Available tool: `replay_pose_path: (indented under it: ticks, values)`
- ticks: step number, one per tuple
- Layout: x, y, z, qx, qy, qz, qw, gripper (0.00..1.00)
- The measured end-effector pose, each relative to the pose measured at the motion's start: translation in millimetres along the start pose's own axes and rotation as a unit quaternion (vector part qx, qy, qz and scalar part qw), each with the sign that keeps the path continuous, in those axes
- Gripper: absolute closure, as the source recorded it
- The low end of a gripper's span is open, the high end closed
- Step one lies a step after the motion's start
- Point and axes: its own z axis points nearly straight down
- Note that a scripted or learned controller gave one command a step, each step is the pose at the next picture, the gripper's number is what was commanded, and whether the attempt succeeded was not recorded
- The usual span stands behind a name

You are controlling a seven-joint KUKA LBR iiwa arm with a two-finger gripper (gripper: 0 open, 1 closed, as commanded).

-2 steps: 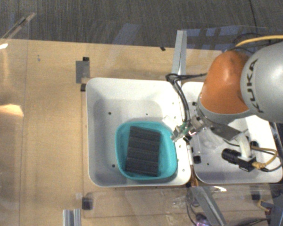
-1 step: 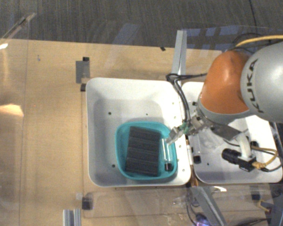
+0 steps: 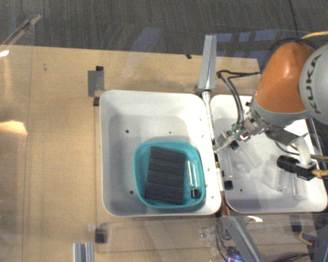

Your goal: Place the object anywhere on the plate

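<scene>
A teal square plate sits in the front of the left bin. A dark grey ribbed block lies on the plate and covers most of it. Beside the block, a thin clear tube with a black end rests along the plate's right side. My gripper hangs under the orange-banded wrist, over the left part of the right bin, well to the right of the plate. The wrist hides most of it, and nothing can be seen held in it.
Several clear plastic items lie on the right bin's floor and are hard to make out. A black fitting with cables sticks out from the arm at the right. A grey metal bar stands behind the divide between the bins.
</scene>
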Motion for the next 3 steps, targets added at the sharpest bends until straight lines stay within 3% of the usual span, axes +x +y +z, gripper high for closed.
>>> replay_pose_path:
  ticks: [1, 2, 3]
  values:
    - [-15.5, -19.3, -252.9, -0.003, -0.002, 0.075, 0.9972, 0.0]
    - [-54.7, -94.2, -252.0, -0.001, -0.002, 0.124, 0.9923, 0.0]
    - [-123.2, -131.1, -252.0, -0.001, -0.003, 0.151, 0.9886, 0.0]
